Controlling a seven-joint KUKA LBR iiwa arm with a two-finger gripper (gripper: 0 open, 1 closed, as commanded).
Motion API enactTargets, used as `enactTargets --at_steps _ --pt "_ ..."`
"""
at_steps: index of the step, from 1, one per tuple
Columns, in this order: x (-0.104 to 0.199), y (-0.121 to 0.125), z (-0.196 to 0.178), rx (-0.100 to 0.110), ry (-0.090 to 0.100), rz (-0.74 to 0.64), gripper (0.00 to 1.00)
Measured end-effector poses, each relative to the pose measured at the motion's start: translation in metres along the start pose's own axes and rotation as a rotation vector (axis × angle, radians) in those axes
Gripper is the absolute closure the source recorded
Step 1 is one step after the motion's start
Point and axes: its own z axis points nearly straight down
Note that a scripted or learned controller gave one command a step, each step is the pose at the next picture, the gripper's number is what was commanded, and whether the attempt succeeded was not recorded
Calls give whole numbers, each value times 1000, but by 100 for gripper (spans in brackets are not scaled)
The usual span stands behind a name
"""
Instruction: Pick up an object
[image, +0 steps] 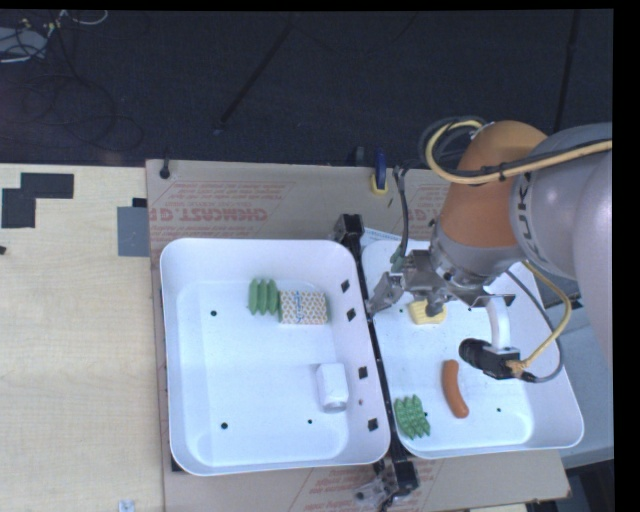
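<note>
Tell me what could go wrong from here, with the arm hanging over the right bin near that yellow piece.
1. The pincer sits above the small yellow block, close to the black divider between the white bins; a descent slightly off could strike it.
2. The arm hides most of the block, so a grasp may be hard to confirm.
3. The loose yellow cable droops over the right bin, near the orange sausage-shaped toy, and might snag.

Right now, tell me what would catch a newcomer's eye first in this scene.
The big grey arm with its orange band reaches in from the right, its pincer low over a yellow block in the right bin. That bin also holds an orange sausage and a green toy. The left bin holds a green bunch, a patterned block and a white cylinder.
</note>
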Motion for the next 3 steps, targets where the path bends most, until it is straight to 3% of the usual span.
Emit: enactTargets --at_steps 1,2,3 --pt "-77 -73 -10 -1 -4 13 0" --pt "-51 -72 94 6 1 3 0" --pt "-66 -49 9 -13 -4 4 0"
